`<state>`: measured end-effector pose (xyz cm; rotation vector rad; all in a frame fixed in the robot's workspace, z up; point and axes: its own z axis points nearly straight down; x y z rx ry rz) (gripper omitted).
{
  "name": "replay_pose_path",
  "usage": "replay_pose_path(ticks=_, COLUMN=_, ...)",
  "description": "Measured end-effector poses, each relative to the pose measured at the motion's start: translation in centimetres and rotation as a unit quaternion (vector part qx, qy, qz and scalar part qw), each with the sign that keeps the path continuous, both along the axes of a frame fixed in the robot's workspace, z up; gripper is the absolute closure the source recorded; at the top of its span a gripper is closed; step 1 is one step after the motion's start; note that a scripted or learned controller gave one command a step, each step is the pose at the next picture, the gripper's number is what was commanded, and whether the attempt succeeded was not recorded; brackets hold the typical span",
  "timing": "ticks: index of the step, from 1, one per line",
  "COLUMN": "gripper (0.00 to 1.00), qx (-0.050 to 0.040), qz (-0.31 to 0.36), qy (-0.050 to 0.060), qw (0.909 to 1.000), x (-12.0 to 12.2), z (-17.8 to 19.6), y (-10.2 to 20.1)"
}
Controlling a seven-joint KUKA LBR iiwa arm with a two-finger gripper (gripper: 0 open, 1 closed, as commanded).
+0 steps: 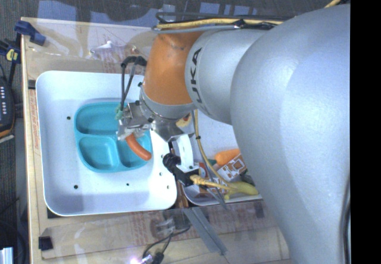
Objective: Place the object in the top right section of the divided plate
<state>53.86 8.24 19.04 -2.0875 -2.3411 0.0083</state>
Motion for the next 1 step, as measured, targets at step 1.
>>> replay_pose_path(ticks=1, gripper=1.00, qx=0.0009, qz=0.105, qy=-0.007, qw=0.9945, x=4.98, z=-8.10, y=1.95)
